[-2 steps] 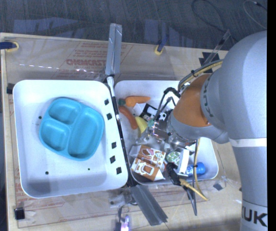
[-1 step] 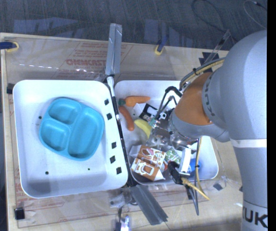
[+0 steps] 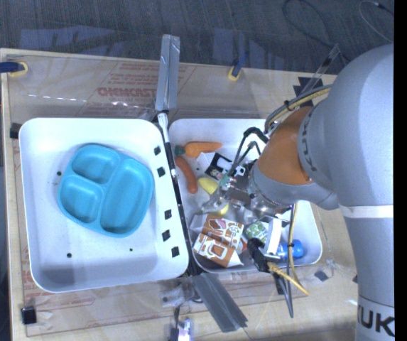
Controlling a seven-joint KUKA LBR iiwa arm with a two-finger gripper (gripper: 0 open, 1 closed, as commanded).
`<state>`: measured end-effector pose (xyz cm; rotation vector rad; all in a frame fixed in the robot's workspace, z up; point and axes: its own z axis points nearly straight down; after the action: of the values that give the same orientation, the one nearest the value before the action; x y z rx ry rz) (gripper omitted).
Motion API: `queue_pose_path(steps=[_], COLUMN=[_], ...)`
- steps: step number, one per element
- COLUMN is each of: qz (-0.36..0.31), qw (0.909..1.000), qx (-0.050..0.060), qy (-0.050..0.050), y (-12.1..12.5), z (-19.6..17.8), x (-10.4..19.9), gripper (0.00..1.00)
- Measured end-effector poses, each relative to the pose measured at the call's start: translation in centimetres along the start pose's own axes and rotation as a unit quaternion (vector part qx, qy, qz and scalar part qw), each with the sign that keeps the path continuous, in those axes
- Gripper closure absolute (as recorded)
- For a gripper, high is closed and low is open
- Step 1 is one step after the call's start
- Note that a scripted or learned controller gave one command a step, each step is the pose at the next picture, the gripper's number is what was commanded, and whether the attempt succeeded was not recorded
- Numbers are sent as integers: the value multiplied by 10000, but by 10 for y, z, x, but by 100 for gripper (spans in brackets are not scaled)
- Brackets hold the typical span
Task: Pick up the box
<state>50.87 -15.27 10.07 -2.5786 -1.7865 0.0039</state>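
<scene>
Box [image 3: 218,241] lies flat at the lower edge of the right bin [image 3: 310,253], lower centre of frame (brown-orange print). Hand [image 3: 242,199] sits just above it; can't tell its opening.

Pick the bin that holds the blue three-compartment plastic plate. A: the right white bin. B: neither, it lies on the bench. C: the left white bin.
C: the blue three-compartment plastic plate lies flat inside the left white bin, across the divider from the orange-patterned box.
</scene>
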Motion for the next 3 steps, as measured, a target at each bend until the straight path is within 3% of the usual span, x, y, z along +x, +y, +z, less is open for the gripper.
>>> queue_pose_path(steps=[1, 2, 3], qz=[-267, -93, 807], qw=[9996, 9999, 9967], qx=[-38, 36, -45], qy=[12, -25, -54], y=[-14, 110, 89], z=[7, 8, 7], x=[2, 23, 56], gripper=[0, 0, 0])
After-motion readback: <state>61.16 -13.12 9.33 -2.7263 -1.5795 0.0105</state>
